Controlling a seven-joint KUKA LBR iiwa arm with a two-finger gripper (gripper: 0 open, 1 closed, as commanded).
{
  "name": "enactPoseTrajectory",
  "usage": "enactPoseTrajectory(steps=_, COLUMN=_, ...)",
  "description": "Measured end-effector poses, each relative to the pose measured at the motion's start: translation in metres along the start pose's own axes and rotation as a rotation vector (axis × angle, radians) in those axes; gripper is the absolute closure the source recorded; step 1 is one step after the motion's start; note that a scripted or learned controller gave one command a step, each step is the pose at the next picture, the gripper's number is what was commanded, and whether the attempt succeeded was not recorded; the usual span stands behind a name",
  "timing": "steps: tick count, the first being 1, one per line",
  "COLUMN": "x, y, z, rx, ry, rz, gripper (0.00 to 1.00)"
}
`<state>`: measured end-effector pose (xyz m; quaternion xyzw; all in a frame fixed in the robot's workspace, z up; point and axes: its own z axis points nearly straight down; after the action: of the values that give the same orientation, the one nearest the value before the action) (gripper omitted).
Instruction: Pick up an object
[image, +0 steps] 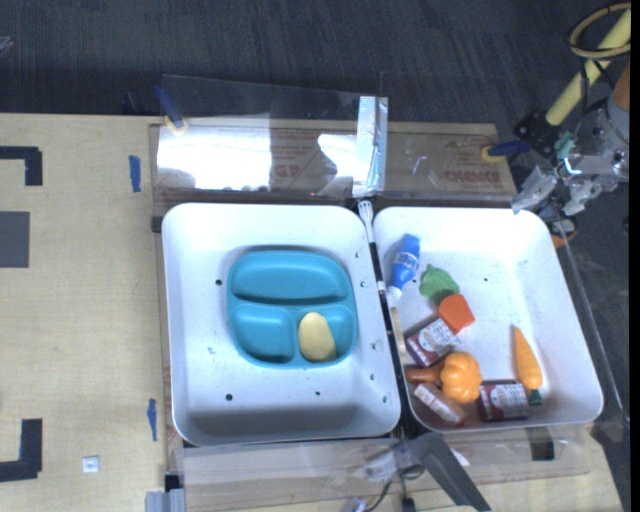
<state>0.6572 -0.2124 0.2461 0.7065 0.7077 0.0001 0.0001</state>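
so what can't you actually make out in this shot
- Gripper, camera view: small, blurred, at the right edge past the right bin; finger state unreadable.
- Packets under the orange pumpkin: overlapped, labels too small.
- Blue bottle: label unreadable.
- Yellow item in the blue tray: identity unclear.

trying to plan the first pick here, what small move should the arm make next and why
Probably swing the gripper left and forward, over the right bin. It sits at that bin's far right corner, outside the rim, with nothing seen between its fingers. The pickable things lie in that bin: a carrot lies fairly apart near the right wall, an easier first target than the crowded pumpkin.
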Motion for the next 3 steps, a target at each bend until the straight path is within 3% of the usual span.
enactPoseTrajectory(steps=1, x=0.028, y=-0.013, z=0.127, rx=0.01, ry=0.003, rz=-0.018, gripper=0.0)
enactPoseTrajectory(steps=2, x=0.05, y=-0.032, z=0.103, rx=0.0, ry=0.001, rz=-0.18, gripper=0.0)
enactPoseTrajectory(steps=3, x=0.114, y=-0.059, z=0.159, rx=-0.005, ry=-0.001, rz=-0.226, gripper=0.0)
